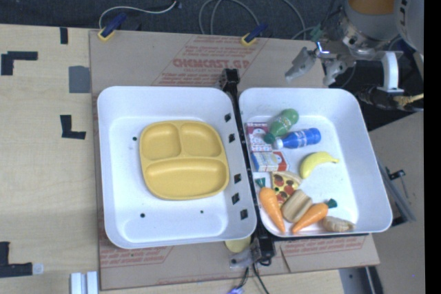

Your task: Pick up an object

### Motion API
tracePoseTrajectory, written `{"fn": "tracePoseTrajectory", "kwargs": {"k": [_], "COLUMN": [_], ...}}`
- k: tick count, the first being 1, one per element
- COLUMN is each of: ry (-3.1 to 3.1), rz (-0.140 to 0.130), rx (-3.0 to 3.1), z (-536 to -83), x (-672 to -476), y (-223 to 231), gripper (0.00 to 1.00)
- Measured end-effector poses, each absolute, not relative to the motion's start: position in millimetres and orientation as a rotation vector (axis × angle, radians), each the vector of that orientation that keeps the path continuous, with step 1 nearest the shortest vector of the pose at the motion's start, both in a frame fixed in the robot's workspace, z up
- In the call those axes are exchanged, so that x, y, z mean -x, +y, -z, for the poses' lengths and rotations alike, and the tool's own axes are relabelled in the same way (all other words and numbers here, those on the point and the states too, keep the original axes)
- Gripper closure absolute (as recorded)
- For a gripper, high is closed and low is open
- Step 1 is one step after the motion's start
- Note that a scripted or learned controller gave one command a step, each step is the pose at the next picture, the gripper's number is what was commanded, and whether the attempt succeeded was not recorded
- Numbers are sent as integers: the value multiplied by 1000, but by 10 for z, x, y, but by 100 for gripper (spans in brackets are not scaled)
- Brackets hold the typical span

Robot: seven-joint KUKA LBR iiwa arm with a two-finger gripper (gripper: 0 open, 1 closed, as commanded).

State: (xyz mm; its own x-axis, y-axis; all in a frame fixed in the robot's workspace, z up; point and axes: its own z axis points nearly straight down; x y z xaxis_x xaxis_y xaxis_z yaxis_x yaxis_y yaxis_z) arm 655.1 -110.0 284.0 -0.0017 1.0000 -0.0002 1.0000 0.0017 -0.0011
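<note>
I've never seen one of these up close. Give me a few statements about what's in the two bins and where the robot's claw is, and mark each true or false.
1. The yellow divided plate lies in the left bin. True.
2. The banana lies on that plate. False: it lies in the right bin.
3. The gripper holds a carrot. False: it is open, holding nothing, above the bins' far edge.
4. Two carrots lie near the right bin's front edge. True.
</note>
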Motion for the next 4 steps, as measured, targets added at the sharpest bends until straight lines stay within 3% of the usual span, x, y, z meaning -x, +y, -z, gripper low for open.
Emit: {"fn": "tracePoseTrajectory", "kwargs": {"k": [1, 2, 3, 4], "ry": [-2217, -2235, -2223, -2226], "rz": [-11, 17, -4, 1], "rx": [2217, 2230, 2220, 2224], "z": [-1949, -1118, -937, -863], "x": [-6472, -6631, -6564, -6261], "y": [-1174, -1058, -1268, -1100], "gripper": [0, 0, 0, 0]}}
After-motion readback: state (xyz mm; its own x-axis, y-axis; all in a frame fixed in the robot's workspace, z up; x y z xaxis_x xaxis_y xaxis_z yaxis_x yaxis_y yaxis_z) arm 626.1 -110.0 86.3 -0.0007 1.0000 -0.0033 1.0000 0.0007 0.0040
